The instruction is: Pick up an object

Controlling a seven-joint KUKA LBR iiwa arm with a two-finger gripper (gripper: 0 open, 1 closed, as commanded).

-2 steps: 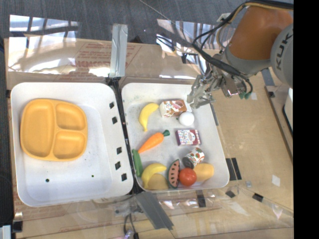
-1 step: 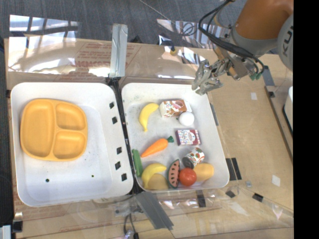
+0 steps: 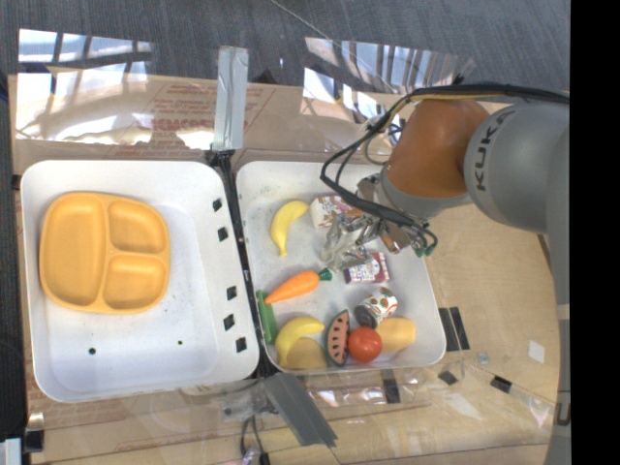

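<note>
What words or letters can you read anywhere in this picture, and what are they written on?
"KUKA" on the grey robot arm, just beside its orange band.
Red print on the brown cardboard behind the bins: too blurred to read.
Printing on the small purple packet in the right bin: too small to read.

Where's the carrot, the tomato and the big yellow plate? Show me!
carrot (image 3: 294,288), camera view, middle of its orange body.
tomato (image 3: 364,344), camera view, middle of its red skin.
yellow plate (image 3: 97,252), camera view, ridge between its compartments.
</note>
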